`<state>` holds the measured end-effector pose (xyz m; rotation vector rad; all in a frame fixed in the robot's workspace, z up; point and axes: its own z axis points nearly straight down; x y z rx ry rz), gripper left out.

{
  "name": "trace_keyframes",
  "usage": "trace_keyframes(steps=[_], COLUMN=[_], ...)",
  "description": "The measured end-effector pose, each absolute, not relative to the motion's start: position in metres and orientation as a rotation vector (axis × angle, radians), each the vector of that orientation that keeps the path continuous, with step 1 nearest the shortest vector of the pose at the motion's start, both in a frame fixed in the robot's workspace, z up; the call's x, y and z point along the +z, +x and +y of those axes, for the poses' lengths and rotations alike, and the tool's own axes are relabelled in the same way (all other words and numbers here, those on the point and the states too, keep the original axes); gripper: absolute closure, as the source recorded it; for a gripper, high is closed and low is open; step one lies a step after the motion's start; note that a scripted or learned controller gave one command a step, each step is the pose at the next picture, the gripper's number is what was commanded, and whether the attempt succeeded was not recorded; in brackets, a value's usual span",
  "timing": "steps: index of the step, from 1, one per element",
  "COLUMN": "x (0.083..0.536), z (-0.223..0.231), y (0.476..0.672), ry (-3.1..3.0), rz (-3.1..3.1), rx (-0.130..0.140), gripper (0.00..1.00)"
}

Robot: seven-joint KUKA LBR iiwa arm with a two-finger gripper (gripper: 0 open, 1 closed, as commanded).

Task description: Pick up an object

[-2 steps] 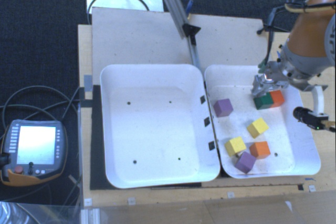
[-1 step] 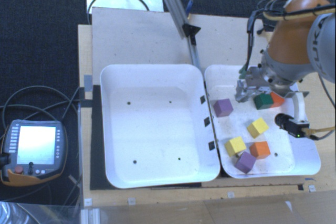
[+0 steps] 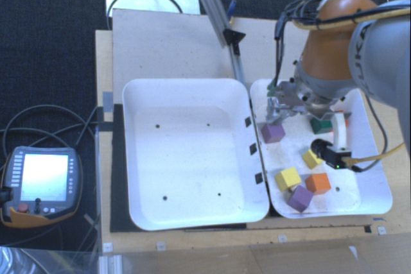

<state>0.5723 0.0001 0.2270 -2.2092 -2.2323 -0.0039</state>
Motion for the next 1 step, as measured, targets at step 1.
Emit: trace_keyframes(steps=[1], x=[0.233], z=[0.048], y=[0.5579], ry=[-2.208], rz=[-2.233], rx=[-0.003], gripper=[1.0])
